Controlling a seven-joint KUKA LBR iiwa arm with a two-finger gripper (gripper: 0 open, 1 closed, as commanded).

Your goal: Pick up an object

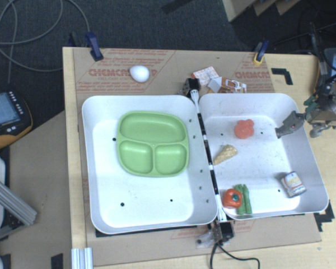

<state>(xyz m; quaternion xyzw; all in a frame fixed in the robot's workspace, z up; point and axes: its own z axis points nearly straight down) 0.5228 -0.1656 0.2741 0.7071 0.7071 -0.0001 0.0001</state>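
gripper (pixel 295 123) at 3 o'clock rim of right bin (pixel 308 150); finger opening cannot be told; red ball (pixel 244 129) apart.

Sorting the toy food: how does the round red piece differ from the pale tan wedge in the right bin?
The round red piece is a compact, vivid ball near the bin's back; the pale tan wedge is elongated, dull, lying slanted nearer the divider. Both rest loose on the right white bin, apart from each other.

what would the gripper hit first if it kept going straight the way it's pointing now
The gripper sits over the right bin's right rim, pointing left and slightly down into it. The first thing along that line looks like the red tomato-like piece, though height is hard to judge from this view.
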